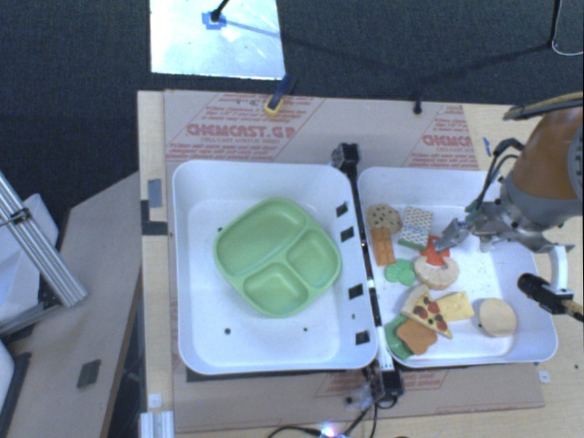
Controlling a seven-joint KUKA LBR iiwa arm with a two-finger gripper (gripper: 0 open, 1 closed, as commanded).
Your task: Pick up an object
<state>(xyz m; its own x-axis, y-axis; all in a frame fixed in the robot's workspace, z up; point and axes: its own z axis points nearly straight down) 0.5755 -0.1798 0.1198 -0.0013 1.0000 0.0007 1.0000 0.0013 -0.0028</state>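
My gripper [448, 239] hangs over the middle of the right bin [538, 345], reaching in from the right. Its tip is right at a small red-orange piece [436, 253] that sits on a round tan bun [437, 273]. Whether it touches the piece is unclear. Around them lie toy foods: a chocolate-chip cookie [384, 216], a checked cracker [417, 223], an orange wafer [382, 245], a green leaf piece [400, 272], a pizza slice [427, 314], a yellow cheese wedge [457, 306] and a pale bread roll [497, 317].
The left bin [196, 336] holds a green divided plate [276, 256]. A black-clipped divider [360, 263] runs between the bins. A brown toast piece [415, 337] on a green piece lies at the right bin's front left corner.
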